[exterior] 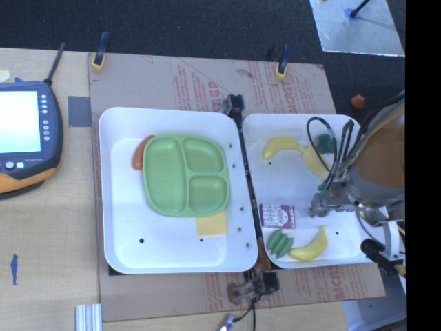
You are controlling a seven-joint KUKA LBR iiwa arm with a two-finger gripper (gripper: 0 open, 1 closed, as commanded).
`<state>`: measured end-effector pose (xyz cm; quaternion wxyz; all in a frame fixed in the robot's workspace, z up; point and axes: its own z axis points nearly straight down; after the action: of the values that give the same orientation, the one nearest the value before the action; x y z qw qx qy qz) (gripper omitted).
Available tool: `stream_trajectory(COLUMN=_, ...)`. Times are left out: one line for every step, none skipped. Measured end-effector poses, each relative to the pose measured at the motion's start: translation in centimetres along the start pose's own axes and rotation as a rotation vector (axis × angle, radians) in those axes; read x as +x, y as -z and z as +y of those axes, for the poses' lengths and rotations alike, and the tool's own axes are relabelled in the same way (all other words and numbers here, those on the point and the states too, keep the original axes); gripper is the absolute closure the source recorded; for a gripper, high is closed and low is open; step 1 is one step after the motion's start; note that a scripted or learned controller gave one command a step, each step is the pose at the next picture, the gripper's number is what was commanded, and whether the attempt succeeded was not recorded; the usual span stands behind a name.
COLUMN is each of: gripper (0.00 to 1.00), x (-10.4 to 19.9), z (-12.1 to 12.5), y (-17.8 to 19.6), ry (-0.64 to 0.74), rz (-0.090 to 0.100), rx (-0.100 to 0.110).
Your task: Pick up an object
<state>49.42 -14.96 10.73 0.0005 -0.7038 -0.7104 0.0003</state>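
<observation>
My gripper (322, 207) hangs over the right bin (303, 124), just right of a small red and white box (277, 216). A yellow banana (281, 147) lies at the bin's back. Another yellow piece (313, 161) sits beside it, partly hidden by the arm's cables. Near the front rim a second banana (310, 247) rests against a green pod (279, 243). The grey arm with its orange band (382, 157) covers the bin's right side.
The left bin (124, 240) holds a green divided plate (186, 175), an orange-red piece (139, 154) poking out at the plate's left, and a yellow square slice (211, 225) in front. A tablet-like pendant (24, 133) lies on the bench at the far left.
</observation>
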Motion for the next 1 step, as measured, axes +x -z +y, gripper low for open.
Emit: stream_trajectory(gripper=1.00, x=2.20, z=3.15, y=7.74, ry=-0.005, rz=0.000, rx=0.001)
